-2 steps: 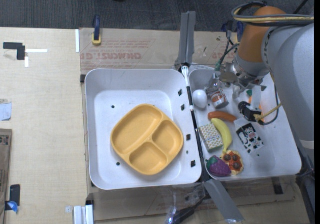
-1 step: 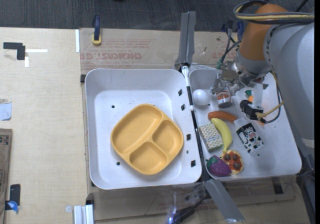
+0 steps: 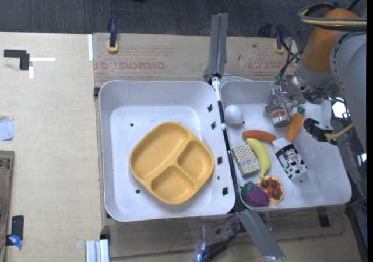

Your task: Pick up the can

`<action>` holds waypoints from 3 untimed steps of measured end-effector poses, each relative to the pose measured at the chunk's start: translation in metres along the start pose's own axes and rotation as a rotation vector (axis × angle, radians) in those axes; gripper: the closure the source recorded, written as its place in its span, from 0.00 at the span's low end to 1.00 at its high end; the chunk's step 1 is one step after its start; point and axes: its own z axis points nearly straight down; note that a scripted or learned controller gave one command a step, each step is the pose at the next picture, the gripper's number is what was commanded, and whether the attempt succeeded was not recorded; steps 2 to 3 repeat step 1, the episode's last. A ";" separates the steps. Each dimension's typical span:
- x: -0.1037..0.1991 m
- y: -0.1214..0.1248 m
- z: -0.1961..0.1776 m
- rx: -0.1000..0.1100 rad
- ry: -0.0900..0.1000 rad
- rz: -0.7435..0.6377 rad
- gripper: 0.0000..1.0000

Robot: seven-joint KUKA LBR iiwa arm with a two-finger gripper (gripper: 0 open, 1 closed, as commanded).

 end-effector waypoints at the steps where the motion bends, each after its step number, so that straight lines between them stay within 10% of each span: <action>1: 0.089 -0.009 -0.149 0.002 0.000 0.186 1.00; 3: 0.089 -0.009 -0.149 0.002 0.000 0.186 1.00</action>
